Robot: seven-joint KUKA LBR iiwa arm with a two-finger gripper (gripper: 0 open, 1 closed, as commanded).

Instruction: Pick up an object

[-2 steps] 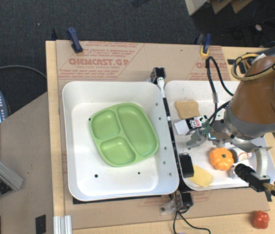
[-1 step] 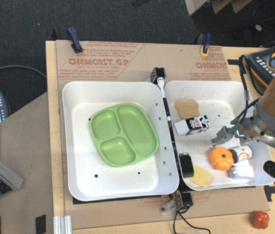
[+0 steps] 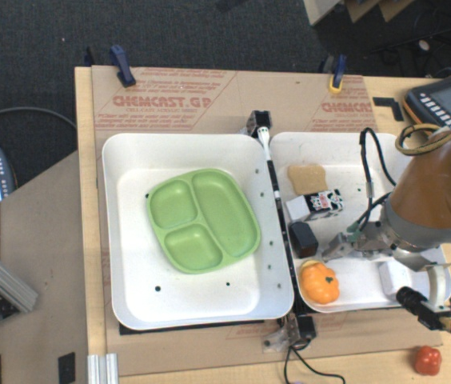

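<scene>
The right bin (image 3: 345, 146) holds a tan flat block (image 3: 306, 177) near its back, a small white carton with black marks (image 3: 315, 205), a black block (image 3: 302, 237) and an orange fruit (image 3: 320, 283) at the front left corner. A white piece (image 3: 391, 276) lies at the front right, partly under the arm. My gripper (image 3: 339, 245) hangs low over the middle of this bin, just right of the black block and above the orange fruit. Nothing is visibly held in it.
The left bin (image 3: 121, 214) carries a green divided plate (image 3: 202, 219). A black brush handle (image 3: 272, 184) lies along the wall between the bins. A red object (image 3: 427, 360) rests on the bench outside the bins at the front right. Cables run beside the arm.
</scene>
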